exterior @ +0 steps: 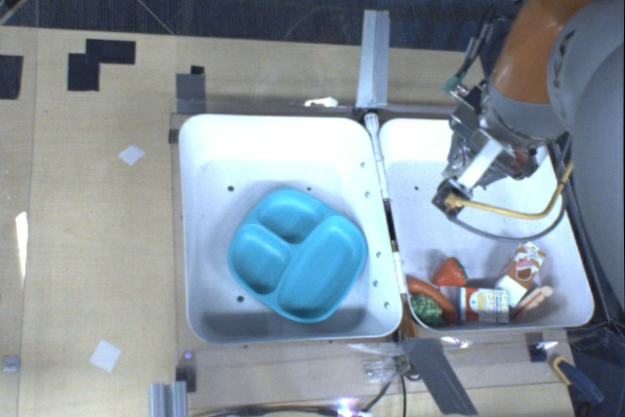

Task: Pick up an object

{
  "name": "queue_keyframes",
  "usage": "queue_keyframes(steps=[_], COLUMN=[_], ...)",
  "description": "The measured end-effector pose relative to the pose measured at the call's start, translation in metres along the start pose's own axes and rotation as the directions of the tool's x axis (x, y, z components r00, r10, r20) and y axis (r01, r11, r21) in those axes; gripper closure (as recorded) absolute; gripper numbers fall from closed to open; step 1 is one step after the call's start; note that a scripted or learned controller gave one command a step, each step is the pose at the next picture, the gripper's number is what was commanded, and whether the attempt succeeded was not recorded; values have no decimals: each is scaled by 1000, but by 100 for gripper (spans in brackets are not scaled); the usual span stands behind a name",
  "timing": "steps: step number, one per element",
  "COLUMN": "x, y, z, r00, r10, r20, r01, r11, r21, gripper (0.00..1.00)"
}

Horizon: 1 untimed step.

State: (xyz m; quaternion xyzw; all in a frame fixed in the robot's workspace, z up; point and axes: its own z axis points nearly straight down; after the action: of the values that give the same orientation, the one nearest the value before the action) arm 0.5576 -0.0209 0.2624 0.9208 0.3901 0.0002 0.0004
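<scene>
My gripper (pixel 503 161) hangs over the right bin (pixel 418 156); wide or narrow, I cannot tell. Items (pixel 481 304) lie in its near corner.

The blue divided plate (pixel 298 254) in the left bin (pixel 210 161) looks like smooth moulded plastic with a soft sheen; both that bin and the right bin (pixel 415 151) are smooth, matt white. The bench (pixel 88 239) has a pale wood-like finish, and the bar (pixel 373 63) at the bins' far edge looks like dull grey metal.
</scene>
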Motion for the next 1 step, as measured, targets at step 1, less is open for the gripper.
queue_keyframes(steps=[1], x=[0], y=[0], z=[0], r00=[1000], r10=[-1], r20=[0], r01=[1], r11=[1000], r21=[0], gripper=[0])
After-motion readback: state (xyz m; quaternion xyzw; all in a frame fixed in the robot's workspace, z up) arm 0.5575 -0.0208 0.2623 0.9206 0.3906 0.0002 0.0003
